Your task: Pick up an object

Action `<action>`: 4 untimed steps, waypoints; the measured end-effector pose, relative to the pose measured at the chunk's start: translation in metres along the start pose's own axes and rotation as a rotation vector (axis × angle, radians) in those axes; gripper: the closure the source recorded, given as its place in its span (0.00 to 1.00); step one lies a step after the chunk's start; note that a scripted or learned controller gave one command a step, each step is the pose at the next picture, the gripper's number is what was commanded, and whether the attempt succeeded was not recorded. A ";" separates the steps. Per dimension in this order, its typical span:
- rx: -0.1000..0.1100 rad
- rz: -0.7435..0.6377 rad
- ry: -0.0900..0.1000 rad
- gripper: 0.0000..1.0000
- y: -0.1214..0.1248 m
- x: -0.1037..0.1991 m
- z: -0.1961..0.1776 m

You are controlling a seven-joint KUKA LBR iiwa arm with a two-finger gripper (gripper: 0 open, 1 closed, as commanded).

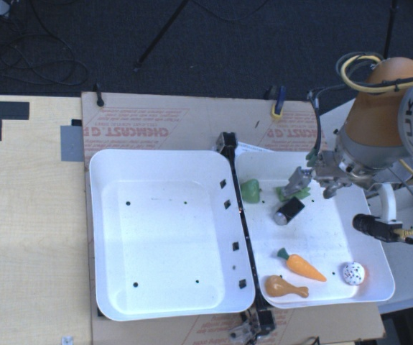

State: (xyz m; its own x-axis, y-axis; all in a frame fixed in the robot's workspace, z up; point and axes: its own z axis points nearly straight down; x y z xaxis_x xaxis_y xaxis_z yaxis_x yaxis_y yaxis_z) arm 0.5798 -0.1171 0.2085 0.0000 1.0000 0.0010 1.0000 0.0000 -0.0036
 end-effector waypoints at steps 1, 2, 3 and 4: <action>-0.018 0.000 -0.004 0.00 0.025 0.012 0.098; -0.019 0.004 -0.009 0.00 0.054 -0.067 -0.053; -0.014 0.001 -0.007 0.00 0.065 -0.098 -0.168; -0.001 -0.004 -0.003 1.00 0.064 -0.095 -0.170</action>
State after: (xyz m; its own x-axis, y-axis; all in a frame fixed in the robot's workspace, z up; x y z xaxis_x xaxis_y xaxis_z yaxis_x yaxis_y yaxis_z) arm 0.6445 -0.2126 0.3782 -0.0037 1.0000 -0.0017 1.0000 0.0037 -0.0029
